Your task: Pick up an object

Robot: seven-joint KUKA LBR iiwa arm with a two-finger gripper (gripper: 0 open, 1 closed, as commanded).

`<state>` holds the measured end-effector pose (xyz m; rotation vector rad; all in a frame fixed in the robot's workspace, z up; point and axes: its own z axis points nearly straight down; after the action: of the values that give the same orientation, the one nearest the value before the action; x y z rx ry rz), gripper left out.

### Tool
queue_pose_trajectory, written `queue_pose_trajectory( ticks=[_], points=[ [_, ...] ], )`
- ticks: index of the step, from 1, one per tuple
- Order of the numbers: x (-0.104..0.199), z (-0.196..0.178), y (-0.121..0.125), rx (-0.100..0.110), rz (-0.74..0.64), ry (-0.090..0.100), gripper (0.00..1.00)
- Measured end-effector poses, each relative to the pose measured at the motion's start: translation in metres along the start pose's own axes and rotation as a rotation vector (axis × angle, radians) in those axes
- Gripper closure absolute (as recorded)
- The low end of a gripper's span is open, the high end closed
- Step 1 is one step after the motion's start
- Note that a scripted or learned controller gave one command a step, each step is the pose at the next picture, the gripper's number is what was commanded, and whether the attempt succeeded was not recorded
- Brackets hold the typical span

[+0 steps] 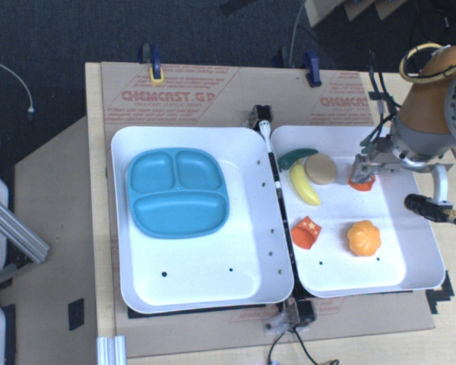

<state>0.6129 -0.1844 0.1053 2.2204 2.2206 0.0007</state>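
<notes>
A brown cardboard-covered table (213, 90) printed with red lettering stands on dark blue carpet and carries two shallow white bins side by side. In the right bin (410, 276), the grey hand (362, 169) reaches down over a small red-orange object (361, 182), which lies directly under its tip near the bin's far edge. The hand's own body hides most of that object, so its shape is hard to make out, and I cannot tell whether the hand is gripping it, or whether it is open or closed at all. Just to the hand's left lie a round tan disc (321, 169), a yellow plastic banana (305, 185) and a dark green curved piece (296, 157), clustered together and touching. Nearer the camera from the hand sit an orange pumpkin-shaped toy (363, 238) and a red strawberry-like toy (306, 233). Well to the hand's left, the left bin (182, 280) holds a blue plastic three-compartment plate (179, 192). Blue clamps (155, 63) pin the table's far edge, and cables trail across the carpet.
</notes>
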Motion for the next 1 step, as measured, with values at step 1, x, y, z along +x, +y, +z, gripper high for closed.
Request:
queue_pose_trajectory(
  ticks=[1],
  points=[
    [0.002, -0.0442, -0.0037, -0.004, -0.001, -0.002, 1.0]
  ],
)
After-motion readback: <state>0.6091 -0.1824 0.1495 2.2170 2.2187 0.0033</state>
